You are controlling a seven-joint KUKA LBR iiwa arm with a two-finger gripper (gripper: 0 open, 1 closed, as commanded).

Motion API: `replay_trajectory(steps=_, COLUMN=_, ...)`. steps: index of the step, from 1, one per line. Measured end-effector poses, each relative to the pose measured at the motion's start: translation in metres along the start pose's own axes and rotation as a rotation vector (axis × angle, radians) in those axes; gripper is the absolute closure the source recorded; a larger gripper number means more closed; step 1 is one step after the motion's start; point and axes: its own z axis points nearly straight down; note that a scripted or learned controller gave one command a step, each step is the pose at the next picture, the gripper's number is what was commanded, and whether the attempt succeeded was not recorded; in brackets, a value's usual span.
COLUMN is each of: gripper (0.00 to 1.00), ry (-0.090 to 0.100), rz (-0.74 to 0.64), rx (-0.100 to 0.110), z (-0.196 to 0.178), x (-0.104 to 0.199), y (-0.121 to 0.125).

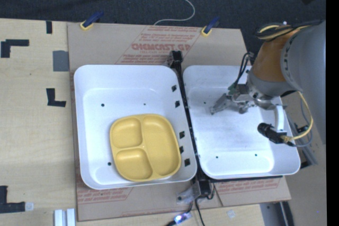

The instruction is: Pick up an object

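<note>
The yellow plate (144, 146), split into three compartments, lies in the near part of the left bin (87, 114), its near edge close to the bin's near wall and its right edge a little short of the wall shared with the right bin (254, 169). The far half of the left bin floor is bare white, as is a strip to the plate's left, so open room lies on those sides.

Both bins sit on a sheet of cardboard (159, 45) that shows as a rim along the near side and as a wider band beyond the bins, held at its far edge by two clips (91, 20).

The gripper (220, 107) is low over the far part of the right bin, well apart from the plate, with its fingers pointing left toward the shared wall. They stand slightly apart with nothing between them. Bare floor spreads nearer than the gripper. The arm (280, 63) reaches in from the right over the bin's right edge.
</note>
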Motion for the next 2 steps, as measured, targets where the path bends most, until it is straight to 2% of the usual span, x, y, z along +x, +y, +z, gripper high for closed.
replay_trajectory(steps=1, gripper=1.0, ry=0.0, rz=0.0, rx=-0.003, z=-0.013, x=0.0, y=0.001)
replay_trajectory(steps=2, gripper=1.0, ry=0.001, rz=0.001, rx=-0.004, z=-0.063, x=-0.008, y=-0.003)
